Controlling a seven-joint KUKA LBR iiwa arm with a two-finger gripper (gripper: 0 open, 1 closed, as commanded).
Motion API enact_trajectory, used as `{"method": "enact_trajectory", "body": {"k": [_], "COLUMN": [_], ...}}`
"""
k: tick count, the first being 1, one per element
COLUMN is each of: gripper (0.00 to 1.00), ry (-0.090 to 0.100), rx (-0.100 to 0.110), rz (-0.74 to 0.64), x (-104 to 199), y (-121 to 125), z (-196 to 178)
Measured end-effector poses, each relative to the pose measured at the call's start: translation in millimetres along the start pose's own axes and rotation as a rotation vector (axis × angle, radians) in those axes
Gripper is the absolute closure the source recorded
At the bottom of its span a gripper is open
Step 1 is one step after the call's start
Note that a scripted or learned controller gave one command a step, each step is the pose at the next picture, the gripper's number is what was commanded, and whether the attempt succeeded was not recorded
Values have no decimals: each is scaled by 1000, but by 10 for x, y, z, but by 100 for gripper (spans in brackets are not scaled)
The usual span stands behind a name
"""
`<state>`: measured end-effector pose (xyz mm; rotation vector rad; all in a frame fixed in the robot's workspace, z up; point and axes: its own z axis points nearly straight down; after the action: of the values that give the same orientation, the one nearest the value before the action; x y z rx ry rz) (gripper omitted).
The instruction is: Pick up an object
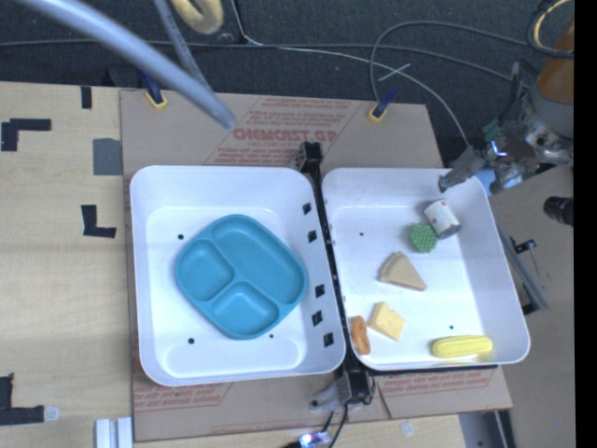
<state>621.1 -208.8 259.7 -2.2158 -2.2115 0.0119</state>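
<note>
Two white bins are set side by side on the bench. A blue divided plate [241, 275] is seen in the left bin [149, 250]. In the right bin [508, 287] lie a white cylinder [441, 217], a green ball [423, 239], a tan wedge [402, 273], a yellow cheese block [386, 322], an orange piece [358, 334] and a corn cob [461, 346]. The gripper [480, 168] is placed over that bin's far right corner, near the cylinder; its state cannot be told, and nothing appears to be held.

Six small things are lying loose in the frame's right half: a white cylinder [442, 217] tipping beside a green ball [423, 239], a tan wedge [402, 273], a yellow cube [386, 322], an orange piece [359, 335], a yellow corn cob [461, 347] at lower right.
</note>
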Motion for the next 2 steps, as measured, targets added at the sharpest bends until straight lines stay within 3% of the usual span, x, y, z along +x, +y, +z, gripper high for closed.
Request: {"method": "enact_trajectory", "body": {"k": [1,2], "gripper": [0,0], "ry": [-3,-3], "rx": [-12,-7], "rz": [-3,-3], "x": [5,-70], "y": [22,7], "z": [-76,531]}}
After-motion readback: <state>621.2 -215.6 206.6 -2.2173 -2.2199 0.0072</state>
